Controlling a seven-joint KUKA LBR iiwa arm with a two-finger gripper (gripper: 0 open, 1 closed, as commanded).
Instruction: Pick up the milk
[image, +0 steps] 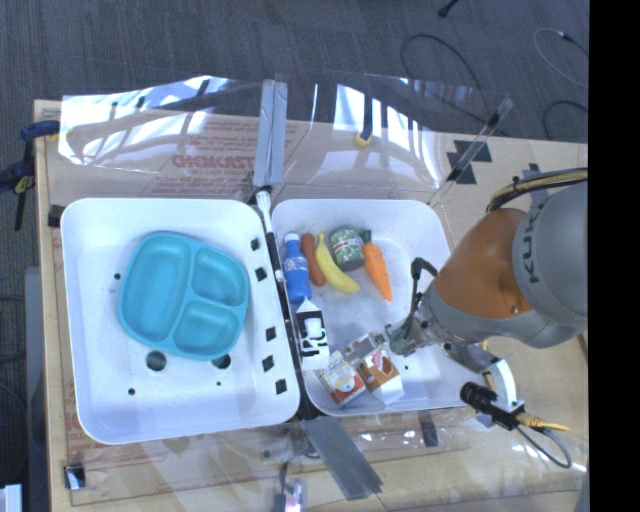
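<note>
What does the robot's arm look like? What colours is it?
The arm is fat, round and grey, with a shiny orange band above the wrist and dark letters on the grey shell. A black cable loops beside it, leading toward the small metal pincer.

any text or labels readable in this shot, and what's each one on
"KU": white letters on the grey arm, cut off at the frame's edge.
Red lettering on the cardboard behind the bins: too blurred by the plastic sheet to read surely.
Labels on the blue bottle, the two small cartons and the green can: too small to read.
</note>
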